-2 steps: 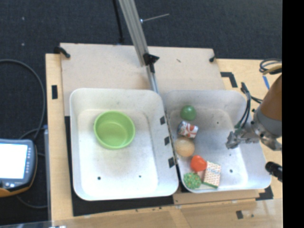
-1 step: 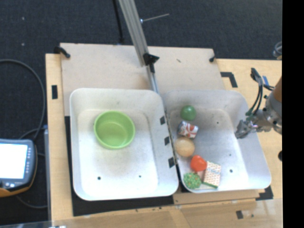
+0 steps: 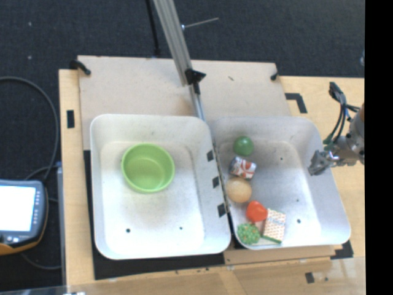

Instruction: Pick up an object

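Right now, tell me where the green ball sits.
In the camera view, the green ball lies in the right bin, near its upper left corner by the divider, just above the crumpled red-and-white wrapper and the tan ball.

Bright, even light from overhead falls on the bench (image 3: 258,269) and both white bins (image 3: 110,226), which look slightly washed out but show no hard glare. Shadows are soft and short, gathering mainly inside the green bowl (image 3: 147,168). The whole picture is mildly soft and grainy, with dark, noisy flooring at the far side.
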